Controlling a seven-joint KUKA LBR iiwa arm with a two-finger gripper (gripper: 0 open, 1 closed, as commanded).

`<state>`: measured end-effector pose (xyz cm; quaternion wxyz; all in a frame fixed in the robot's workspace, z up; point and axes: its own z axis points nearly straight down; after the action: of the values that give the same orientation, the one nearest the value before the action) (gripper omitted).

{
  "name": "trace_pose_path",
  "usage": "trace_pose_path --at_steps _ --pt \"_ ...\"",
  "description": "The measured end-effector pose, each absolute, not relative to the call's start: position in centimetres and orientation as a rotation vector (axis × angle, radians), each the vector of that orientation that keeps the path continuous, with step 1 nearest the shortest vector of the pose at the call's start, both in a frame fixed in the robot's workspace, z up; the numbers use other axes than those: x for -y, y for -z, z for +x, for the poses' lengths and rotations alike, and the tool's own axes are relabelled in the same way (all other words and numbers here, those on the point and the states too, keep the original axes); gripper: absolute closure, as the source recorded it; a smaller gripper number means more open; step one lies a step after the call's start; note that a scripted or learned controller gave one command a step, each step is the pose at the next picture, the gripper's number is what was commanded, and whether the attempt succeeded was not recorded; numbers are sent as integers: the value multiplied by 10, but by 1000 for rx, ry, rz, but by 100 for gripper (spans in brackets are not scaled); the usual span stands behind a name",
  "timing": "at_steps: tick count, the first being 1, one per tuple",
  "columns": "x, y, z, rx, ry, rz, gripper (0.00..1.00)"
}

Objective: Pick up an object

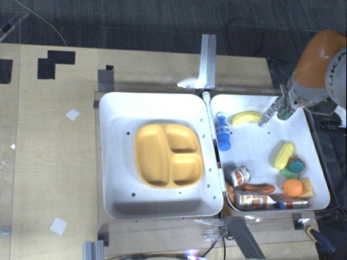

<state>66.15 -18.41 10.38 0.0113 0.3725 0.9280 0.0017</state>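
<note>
Gripper hangs over the right bin, tips just beside the banana. Corn lies below it; blue bottle beyond the banana. Left bin holds a yellow tray.

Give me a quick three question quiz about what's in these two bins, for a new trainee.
1. True or false: the yellow divided tray lies in the left bin.
2. Which thing lies nearest the gripper? A) orange ball B) banana C) corn cob
3. Fill in: the blue bottle lies against the right bin's ____ wall.

Key: 1 true; 2 B; 3 left.
</note>
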Motion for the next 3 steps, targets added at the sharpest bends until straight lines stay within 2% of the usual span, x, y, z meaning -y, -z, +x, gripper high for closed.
trace_pose_path --at_steps 1,2,3 --pt "206 -99 652 -2906 -1 1164 100" --pt "181 -194 667 -2868 -7 1235 100" --pt "105 -182 587 -2803 -7 1404 100"
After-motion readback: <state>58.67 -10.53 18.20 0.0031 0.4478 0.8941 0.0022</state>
